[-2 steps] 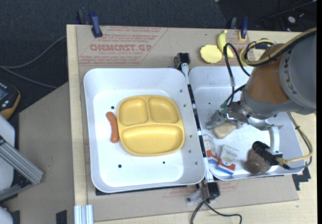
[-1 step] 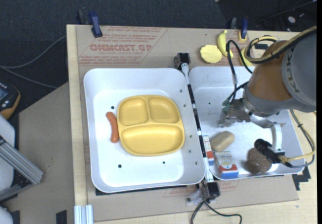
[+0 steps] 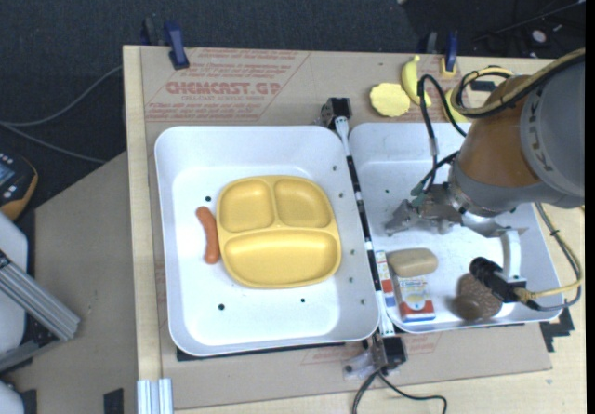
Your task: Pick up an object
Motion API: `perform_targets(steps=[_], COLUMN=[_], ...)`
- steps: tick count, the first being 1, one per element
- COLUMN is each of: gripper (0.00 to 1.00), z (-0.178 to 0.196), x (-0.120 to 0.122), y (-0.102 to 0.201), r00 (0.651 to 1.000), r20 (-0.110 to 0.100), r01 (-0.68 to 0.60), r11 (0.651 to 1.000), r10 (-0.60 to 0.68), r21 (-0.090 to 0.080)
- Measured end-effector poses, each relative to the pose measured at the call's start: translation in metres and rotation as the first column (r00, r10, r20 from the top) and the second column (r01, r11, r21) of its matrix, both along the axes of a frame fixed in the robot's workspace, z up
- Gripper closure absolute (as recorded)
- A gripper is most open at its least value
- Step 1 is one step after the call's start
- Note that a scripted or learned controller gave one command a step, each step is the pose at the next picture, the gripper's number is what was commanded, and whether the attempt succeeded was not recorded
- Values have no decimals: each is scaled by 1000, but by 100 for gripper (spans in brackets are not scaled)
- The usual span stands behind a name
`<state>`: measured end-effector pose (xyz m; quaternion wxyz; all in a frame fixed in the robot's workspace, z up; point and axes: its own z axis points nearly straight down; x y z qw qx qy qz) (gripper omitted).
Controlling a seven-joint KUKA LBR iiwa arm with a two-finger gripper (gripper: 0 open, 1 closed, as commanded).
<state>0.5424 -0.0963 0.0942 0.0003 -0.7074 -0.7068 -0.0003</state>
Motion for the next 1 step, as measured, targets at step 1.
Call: perform_targets(steps=[1], gripper=[0], z=[-9], x=[70], y=[-101], r00=[1000], r20=[8], r01=[4], r11=[1000], r10=[-4], r21=[-8])
